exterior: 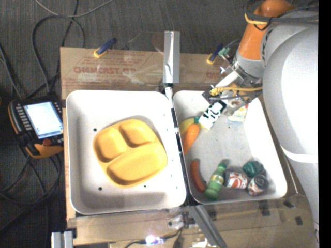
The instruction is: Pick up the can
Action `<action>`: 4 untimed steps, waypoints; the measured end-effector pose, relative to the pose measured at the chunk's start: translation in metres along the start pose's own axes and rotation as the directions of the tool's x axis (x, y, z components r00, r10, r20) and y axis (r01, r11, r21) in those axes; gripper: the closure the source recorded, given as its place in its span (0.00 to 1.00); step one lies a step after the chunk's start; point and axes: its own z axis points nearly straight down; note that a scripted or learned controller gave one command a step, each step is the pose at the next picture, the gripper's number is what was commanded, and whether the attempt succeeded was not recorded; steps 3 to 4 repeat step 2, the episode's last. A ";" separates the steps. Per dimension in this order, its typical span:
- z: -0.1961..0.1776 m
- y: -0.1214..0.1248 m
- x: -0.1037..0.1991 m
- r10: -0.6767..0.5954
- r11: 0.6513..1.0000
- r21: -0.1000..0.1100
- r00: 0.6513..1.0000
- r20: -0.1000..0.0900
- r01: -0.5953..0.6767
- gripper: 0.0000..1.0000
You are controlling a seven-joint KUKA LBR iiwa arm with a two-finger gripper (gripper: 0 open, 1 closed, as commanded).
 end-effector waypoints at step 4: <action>-0.005 -0.150 0.004 0.294 0.956 0.001 0.956 0.000 -0.294 1.00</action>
